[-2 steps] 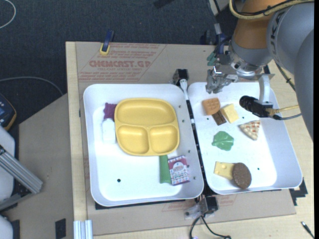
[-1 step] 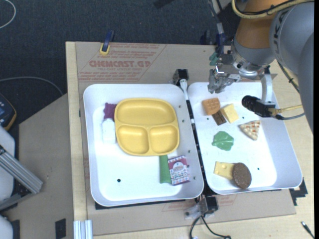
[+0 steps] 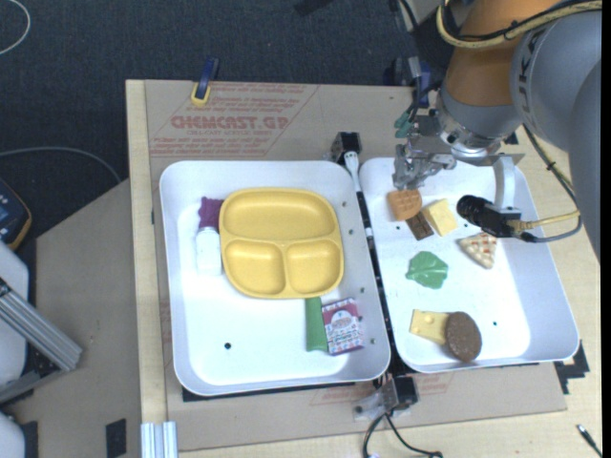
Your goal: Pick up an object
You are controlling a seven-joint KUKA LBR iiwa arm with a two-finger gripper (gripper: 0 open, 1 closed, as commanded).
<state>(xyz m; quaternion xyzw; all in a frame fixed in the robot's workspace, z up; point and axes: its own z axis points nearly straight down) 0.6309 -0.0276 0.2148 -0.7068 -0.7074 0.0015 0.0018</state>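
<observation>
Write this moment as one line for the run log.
phase: approach | hand: low in right white bin, above brown waffle-like toy piece | grasp: not seen | yellow divided tray: left bin

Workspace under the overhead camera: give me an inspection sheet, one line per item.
Surface: two white bins, left bin and right bin, on a cardboard-covered bench.
Job's things: right bin holds toy food: waffle, cheese cube, pizza slice, green leaf, cheese wedge, brown cookie.
Clutter: left bin holds yellow divided tray, white bottle, small carton.
Grippers: gripper poised just above the waffle.
Cables: black cable at the front edge.
Surroundings: dark carpet.
</observation>
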